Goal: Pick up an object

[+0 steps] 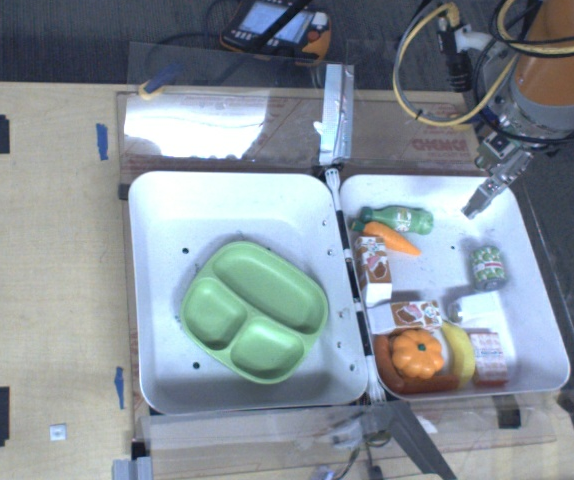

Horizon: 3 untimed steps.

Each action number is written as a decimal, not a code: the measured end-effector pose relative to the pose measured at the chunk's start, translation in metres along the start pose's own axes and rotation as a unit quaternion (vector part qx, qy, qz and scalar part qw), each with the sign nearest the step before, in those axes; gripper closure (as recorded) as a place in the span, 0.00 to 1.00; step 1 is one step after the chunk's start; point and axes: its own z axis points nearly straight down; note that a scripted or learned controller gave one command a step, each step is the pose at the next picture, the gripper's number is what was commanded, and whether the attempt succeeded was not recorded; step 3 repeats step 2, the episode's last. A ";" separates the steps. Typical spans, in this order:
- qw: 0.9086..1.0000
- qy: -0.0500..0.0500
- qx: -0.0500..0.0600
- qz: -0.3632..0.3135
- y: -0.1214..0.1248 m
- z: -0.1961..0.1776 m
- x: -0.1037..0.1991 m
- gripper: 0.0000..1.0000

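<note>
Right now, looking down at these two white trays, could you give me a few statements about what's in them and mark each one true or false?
1. The green divided plate lies in the left bin. True.
2. The carrot lies in the left bin. False: it is in the right bin, just below the green bottle.
3. The gripper hangs over the upper part of the right bin with nothing in it. True.
4. The small green can sits on the divided plate. False: it stands by itself in the right bin.
5. The orange pumpkin and the banana lie side by side near the right bin's lower edge. True.
</note>
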 end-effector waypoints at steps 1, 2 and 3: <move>0.988 0.002 0.001 -0.152 -0.007 0.131 -0.012 1.00; 0.974 0.001 0.001 -0.226 0.008 0.019 -0.064 1.00; 0.974 0.001 0.001 -0.226 0.008 0.019 -0.064 1.00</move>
